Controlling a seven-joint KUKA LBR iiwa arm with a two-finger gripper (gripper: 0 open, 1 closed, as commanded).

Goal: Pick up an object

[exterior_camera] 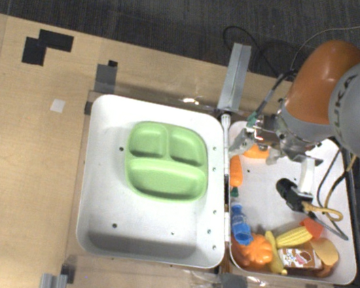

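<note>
End effector [258, 141] low in right bin [343, 272] far corner; finger state unclear.

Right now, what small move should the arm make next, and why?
Probably a short drop straight down. The tool sits over the orange piece at the right bin's far left corner, so that piece looks like the nearest target, though the wrist hides the contact.

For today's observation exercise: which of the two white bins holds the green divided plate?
The left bin, farther from the arm, holds the green divided plate; the right bin holds small toys.
</note>
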